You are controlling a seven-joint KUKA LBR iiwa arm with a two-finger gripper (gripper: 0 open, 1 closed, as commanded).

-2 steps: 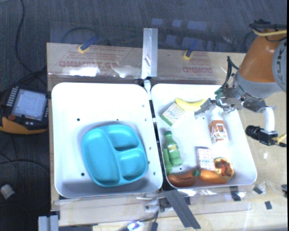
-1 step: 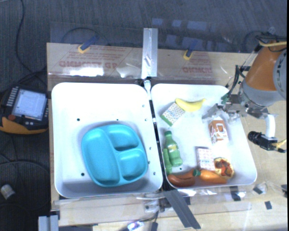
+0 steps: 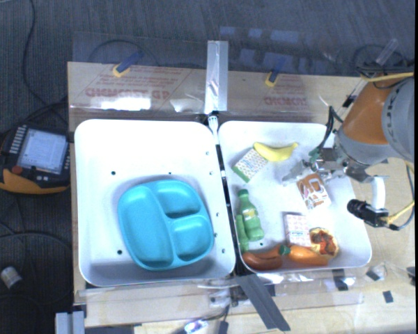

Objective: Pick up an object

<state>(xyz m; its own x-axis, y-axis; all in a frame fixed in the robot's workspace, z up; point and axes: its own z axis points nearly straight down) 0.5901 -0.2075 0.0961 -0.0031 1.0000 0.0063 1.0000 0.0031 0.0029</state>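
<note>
Where the arm (image 3: 383, 127) leans in from the right over the right bin (image 3: 348, 256), its gripper (image 3: 308, 167) hangs low just above an orange snack packet (image 3: 313, 190); whether it's parted or closed, I cannot tell. Just beside it lie a banana (image 3: 275, 150) and a small patterned card (image 3: 251, 163). Farther down are a green bottle (image 3: 248, 218) and a carrot (image 3: 308, 255). A blue divided tray (image 3: 166, 221) sits in the left bin (image 3: 97, 145).

Around the green plastic bottle (image 3: 247, 219) in the right bin (image 3: 348, 259): yellow banana (image 3: 276, 150) beyond, orange carrot (image 3: 308, 255) below-right, blue divided tray (image 3: 165, 222) leftward, gripper (image 3: 308, 169) up-right.
</note>
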